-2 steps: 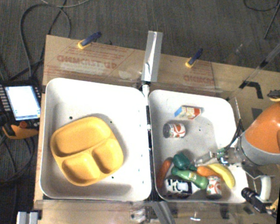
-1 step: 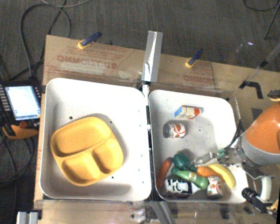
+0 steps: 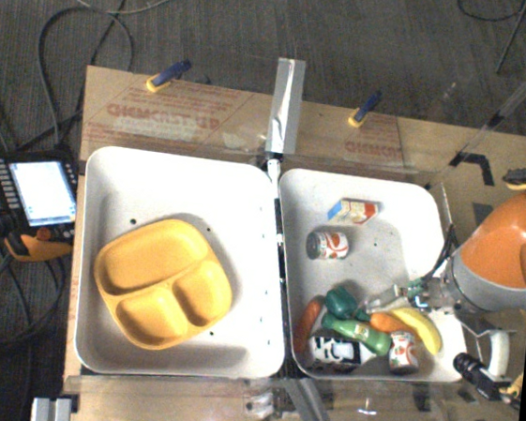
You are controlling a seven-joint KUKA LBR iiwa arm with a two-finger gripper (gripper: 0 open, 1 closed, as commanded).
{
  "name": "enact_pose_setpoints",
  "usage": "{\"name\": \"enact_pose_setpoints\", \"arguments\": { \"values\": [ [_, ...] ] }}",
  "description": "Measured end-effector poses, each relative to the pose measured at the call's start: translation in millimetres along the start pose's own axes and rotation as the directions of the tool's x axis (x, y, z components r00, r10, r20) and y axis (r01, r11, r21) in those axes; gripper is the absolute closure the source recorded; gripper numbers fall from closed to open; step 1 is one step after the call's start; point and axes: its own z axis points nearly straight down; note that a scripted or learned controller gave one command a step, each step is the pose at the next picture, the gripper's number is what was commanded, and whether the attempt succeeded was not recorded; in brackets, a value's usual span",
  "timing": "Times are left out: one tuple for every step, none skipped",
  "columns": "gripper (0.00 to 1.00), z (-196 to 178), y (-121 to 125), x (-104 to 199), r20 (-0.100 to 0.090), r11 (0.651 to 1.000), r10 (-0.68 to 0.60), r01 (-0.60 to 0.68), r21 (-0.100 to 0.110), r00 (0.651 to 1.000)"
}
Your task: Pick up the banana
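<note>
Several crowded items touched the banana (image 3: 423, 328), so we judged the gripper (image 3: 420, 294), its grip state unclear to us, might snag the carrot (image 3: 386, 322).

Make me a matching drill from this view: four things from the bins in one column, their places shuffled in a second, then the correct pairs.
Things:
1. yellow three-compartment plastic tray
2. curved yellow banana
3. red and white can lying on its side
4. flat red, white and blue packet

Places:
A. right bin, near its far wall
B. left bin
C. right bin, near corner beside the arm
D. middle of the right bin

Pairs: 1-B, 2-C, 3-D, 4-A
</note>
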Motion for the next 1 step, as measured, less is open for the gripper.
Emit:
{"name": "enact_pose_setpoints", "arguments": {
  "values": [
    [0.0, 0.0, -0.6, -0.3, 0.0, 1.0, -0.022, 0.022, 0.002, 1.0]
  ]
}}
